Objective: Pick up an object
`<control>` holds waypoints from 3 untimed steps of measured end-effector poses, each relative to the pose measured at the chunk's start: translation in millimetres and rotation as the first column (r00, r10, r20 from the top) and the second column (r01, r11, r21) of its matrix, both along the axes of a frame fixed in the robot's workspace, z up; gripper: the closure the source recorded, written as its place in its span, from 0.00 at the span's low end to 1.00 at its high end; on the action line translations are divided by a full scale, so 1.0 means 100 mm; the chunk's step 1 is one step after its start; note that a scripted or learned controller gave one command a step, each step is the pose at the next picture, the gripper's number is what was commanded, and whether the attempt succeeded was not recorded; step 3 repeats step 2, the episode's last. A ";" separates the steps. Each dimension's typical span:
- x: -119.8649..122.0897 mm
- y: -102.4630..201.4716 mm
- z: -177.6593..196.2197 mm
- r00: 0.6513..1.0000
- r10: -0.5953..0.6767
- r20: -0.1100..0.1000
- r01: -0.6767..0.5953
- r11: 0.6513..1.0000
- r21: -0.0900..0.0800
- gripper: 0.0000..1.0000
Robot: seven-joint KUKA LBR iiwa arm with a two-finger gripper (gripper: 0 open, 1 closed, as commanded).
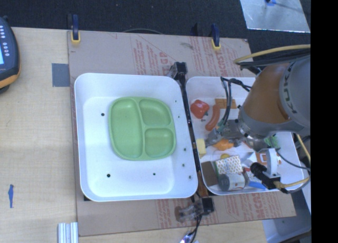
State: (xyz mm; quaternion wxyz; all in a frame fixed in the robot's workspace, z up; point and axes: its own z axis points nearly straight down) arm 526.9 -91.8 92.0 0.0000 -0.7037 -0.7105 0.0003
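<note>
Grey arm (274,104) low over cluttered right bin (208,86); jaws' state unclear. Glossy green three-compartment plate (141,128) in left bin (90,147).

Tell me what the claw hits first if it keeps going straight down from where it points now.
Probably the orange toy lying in the right bin, right below the claw. Depth is hard to judge from this slanted view.

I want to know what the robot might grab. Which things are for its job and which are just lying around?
For the job:
- grey arm's tool
- red rounded toy
- orange curved piece
- small yellow block
- right white bin

Just lying about:
- green divided plastic plate
- left white bin
- yellow-edged handheld controller
</note>
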 end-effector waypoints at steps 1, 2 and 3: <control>-0.01 -0.03 0.10 1.000 -0.002 -0.003 0.002 1.000 -0.001 1.00; 0.31 0.51 1.06 1.000 0.000 0.008 0.000 1.000 0.002 1.00; 0.31 0.51 1.06 1.000 0.000 0.008 0.000 1.000 0.002 1.00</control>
